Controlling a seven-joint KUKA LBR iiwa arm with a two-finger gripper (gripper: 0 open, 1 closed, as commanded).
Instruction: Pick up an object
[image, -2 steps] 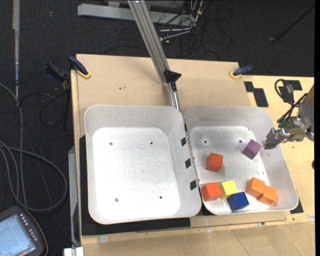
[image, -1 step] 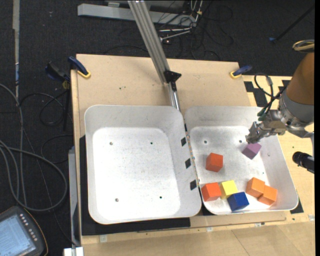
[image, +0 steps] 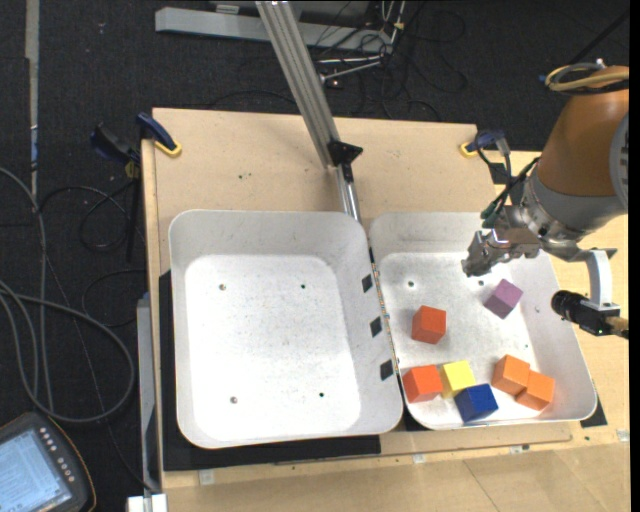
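In the camera view we saw two white speckled bins on a pale wooden bench (image: 260, 170). The left bin (image: 200, 300) had smooth rounded walls. The right bin (image: 400, 240) held small blocks with sharp edges: a purple cube (image: 503, 297), an orange cube (image: 429, 324), a yellow cube (image: 458, 375) and a blue cube (image: 477, 401). The gripper (image: 481, 254) hung just beside the purple cube, up and to the left of it, not touching it. We could not tell how the claw stood.

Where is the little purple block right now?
The small purple cube lies in the right-hand white bin, toward its upper right, just below the pincer and right of a lone orange cube.
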